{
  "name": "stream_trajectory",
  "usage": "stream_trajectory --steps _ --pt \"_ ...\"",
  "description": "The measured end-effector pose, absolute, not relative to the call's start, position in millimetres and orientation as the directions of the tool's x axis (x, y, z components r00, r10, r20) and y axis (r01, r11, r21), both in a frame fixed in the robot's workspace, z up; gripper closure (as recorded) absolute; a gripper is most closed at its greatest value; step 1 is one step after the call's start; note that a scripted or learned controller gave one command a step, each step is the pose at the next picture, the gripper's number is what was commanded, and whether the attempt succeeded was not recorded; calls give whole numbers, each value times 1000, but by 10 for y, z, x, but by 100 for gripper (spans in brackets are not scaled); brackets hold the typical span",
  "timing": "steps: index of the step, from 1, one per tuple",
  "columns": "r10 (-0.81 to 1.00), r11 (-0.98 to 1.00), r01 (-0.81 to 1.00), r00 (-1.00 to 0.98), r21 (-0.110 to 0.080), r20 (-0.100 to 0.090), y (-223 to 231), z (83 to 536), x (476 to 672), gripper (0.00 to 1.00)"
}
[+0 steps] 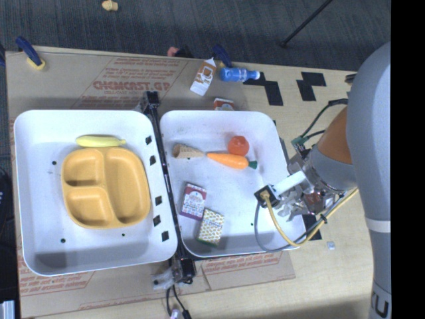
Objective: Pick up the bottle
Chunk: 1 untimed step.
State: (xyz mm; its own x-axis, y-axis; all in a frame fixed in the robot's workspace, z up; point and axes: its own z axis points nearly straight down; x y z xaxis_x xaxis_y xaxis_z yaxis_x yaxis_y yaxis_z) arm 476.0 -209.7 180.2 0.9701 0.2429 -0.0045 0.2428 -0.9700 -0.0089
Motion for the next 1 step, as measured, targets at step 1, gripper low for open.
stream_trajectory --steps 1 --pt "263 -965 263 965 -7 -4 -1655 1755 4757 100"
